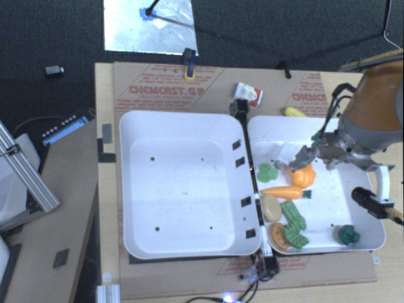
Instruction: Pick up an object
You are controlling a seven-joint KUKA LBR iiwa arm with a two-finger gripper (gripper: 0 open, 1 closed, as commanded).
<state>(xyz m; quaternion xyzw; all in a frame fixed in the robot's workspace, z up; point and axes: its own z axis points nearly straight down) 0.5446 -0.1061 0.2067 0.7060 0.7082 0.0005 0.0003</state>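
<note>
The gripper (302,160) hangs low over the right bin (363,242), just above a small orange pumpkin (303,177); whether it grips anything I cannot tell. Just below the pumpkin lies a carrot (284,192), long axis running left to right, green stem end pointing right. Below it a green cucumber (293,214) slants down to the right. The left bin (129,169) sits alongside.

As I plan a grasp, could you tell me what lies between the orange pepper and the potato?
In the camera view, the carrot lies between the orange pepper and the potato.
</note>
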